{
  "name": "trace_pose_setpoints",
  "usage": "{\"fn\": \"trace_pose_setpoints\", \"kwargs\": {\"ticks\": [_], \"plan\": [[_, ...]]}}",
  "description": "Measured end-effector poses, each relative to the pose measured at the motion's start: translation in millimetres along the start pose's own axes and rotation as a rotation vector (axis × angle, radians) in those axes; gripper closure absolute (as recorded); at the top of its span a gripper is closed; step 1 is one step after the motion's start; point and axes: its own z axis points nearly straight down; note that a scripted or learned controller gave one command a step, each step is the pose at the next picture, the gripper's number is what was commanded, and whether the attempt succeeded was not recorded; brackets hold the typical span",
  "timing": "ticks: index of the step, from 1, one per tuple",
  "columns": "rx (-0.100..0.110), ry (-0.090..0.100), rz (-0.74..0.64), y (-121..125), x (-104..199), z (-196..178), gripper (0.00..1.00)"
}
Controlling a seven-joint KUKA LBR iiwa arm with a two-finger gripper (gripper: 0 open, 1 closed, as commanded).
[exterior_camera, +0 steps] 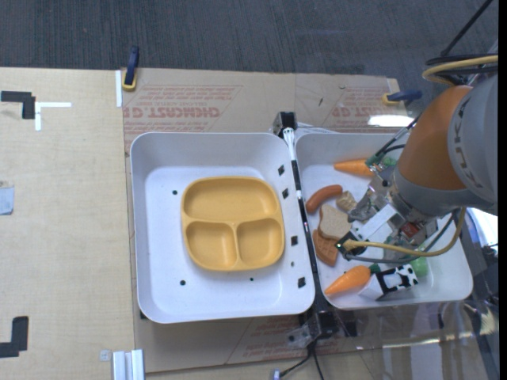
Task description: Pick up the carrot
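Observation:
Two orange carrots lie in the right bin. One carrot rests near the bin's far edge, its green top by the arm. The other carrot lies at the near left corner, pointing left. My gripper hangs low over the middle of the bin, between the two carrots and just right of a bread slice. The grey and orange arm hides much of the bin's right half.
Beside the gripper lie a reddish sausage and a brown toast piece. A black-and-white toy and a green item sit near the front. The left bin holds a yellow divided plate.

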Motion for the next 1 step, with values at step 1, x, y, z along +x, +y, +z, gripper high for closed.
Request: {"fn": "trace_pose_setpoints", "kwargs": {"ticks": [1], "plan": [[-0.004,0.002,0.022,51.4,30.5,-65.3,0.00]]}}
